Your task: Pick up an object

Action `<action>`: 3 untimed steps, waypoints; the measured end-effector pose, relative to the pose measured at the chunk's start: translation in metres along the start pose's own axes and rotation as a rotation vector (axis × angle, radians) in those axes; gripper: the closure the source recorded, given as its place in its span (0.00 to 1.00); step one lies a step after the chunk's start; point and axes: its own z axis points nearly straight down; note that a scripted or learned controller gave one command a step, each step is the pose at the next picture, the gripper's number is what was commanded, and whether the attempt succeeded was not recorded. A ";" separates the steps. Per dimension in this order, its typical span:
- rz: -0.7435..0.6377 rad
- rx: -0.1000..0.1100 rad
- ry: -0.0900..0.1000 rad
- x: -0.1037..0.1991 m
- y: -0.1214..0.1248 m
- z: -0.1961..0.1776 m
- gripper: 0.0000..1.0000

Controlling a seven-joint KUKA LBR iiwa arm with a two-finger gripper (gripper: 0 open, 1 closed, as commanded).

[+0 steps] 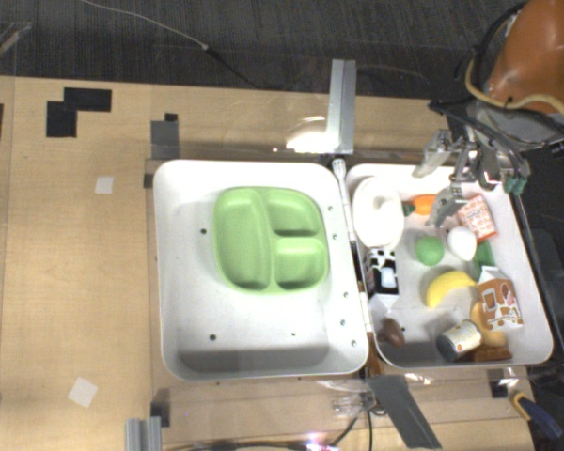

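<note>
My gripper (446,203) hangs over the back of the right bin (536,346), its tip low between a small orange piece (420,205) and a red and white packet (476,219). Just in front of it lie a green ball (430,249) and a white egg (462,243). Further forward are a yellow lemon (448,287), a brown and white carton (496,306) and a small can (459,339) on its side. I see nothing lifted off the bin floor.
A white bowl (378,212) sits at the right bin's back left, with a black and white item (383,272) and a brown lump (390,331) along its left wall. The left bin (179,327) holds a green divided tray (269,238).
</note>
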 end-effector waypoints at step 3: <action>0.056 0.007 -0.009 0.053 0.004 0.162 0.00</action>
